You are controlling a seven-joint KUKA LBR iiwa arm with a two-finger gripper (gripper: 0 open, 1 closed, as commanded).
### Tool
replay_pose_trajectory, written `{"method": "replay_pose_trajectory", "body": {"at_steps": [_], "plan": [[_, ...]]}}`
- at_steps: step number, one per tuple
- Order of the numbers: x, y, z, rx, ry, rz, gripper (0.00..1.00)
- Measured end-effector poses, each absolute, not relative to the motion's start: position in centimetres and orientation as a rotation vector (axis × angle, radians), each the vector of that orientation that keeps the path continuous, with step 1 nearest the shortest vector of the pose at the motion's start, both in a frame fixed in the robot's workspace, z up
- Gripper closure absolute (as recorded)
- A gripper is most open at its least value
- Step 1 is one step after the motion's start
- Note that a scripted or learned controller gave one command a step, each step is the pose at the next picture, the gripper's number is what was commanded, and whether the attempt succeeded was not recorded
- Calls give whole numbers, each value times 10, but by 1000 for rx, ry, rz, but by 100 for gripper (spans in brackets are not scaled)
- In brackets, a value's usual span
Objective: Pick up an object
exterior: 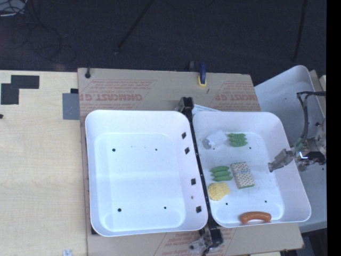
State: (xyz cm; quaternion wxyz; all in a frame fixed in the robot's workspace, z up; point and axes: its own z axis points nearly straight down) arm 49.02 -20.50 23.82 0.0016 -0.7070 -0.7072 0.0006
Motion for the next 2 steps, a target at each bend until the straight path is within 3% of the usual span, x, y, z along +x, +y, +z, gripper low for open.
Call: {"method": "replay_pose_trajectory", "body": {"at_steps": [1, 2], "plan": [[490, -206, 248, -2218, -2218, 2, 100], [477, -107, 365, -2213, -2238, -13, 100]]}}
